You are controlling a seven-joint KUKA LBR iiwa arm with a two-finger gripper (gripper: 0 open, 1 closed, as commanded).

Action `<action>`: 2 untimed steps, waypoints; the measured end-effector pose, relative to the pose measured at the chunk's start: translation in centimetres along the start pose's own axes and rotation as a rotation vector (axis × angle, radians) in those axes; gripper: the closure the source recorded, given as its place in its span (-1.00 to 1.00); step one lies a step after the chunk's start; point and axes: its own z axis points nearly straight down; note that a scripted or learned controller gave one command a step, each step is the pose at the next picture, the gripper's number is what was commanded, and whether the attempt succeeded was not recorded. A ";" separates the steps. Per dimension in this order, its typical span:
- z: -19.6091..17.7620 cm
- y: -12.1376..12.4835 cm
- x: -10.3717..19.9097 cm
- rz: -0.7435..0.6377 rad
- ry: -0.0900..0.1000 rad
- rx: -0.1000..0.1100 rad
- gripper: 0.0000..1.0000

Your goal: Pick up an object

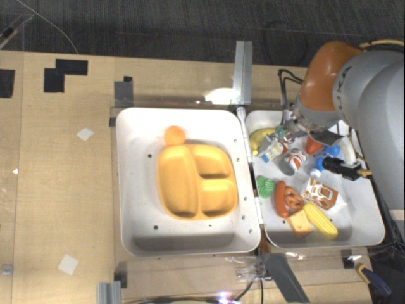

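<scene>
**Arm over the right bin, gripper low among the clutter**

Two white bins are sitting side by side on the wooden bench; the left bin (126,170) is holding a yellow divided tray (193,181), lying flat near its middle, with a small orange ball (174,135) resting just beyond the tray's far left corner, touching or nearly touching it.

The right bin (373,230) is carrying a heap of small things; a yellow banana-like piece (261,136) is lying at the far left corner; a green item (264,187) is sitting against the left wall; an orange pretzel-shaped piece (286,199) is lying just right of it; a corn cob (320,220) is lying near the front, beside a printed snack packet (320,194); a red and white can (293,161) is lying tilted near the middle; a blue item (331,151) is sitting to the right.

The grey arm (373,100) is reaching in from the right; its gripper (288,133) is hanging low over the far part of the right bin, just above the can and a small packet; how its fingers are standing, I cannot tell.
</scene>
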 end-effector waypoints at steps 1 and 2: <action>0.1 0.9 -1.8 0.359 0.009 0.018 -1.00; -1.1 1.2 -1.8 0.348 0.005 0.014 1.00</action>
